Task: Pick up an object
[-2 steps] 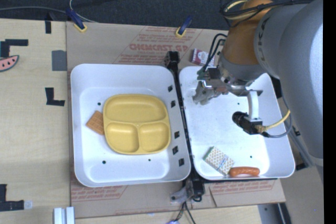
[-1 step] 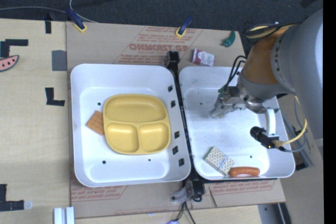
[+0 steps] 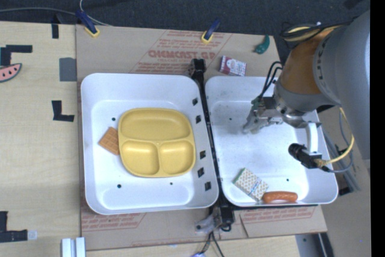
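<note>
Nearest the lens, an orange sausage-shaped toy [image 3: 280,197] lies along the near wall of the right-hand shallow white bin [image 3: 231,90], touching a small patterned white packet [image 3: 251,183] on its left. Above them, mid-bin, the grey arm's two-finger gripper [image 3: 254,123] points down at bare floor, fingers released and grasping nothing. Left of that bin, another white bin [image 3: 99,90] holds a yellow three-compartment plastic plate [image 3: 157,141] overlapping a tan cracker-like square [image 3: 109,141]. Red lettering on the cardboard sheet [image 3: 174,52] behind reads roughly "CHEMCAST".
</note>
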### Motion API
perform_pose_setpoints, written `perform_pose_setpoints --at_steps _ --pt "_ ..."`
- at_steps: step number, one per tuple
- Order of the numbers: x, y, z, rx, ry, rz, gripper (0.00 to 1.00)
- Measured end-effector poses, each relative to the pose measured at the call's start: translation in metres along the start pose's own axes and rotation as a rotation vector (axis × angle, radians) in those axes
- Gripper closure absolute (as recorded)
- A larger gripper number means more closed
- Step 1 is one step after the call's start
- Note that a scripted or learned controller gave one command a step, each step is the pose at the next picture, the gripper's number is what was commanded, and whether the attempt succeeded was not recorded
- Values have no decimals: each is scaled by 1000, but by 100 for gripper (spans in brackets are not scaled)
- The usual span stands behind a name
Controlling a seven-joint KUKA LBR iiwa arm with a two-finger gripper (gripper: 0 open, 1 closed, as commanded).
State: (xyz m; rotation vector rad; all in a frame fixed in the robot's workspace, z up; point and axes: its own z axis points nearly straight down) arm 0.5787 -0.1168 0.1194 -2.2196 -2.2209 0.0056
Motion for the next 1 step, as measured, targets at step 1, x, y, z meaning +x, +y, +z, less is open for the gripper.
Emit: perform_pose_setpoints --at_steps 1 --pt "0 0 -9 1 -1 0 100"
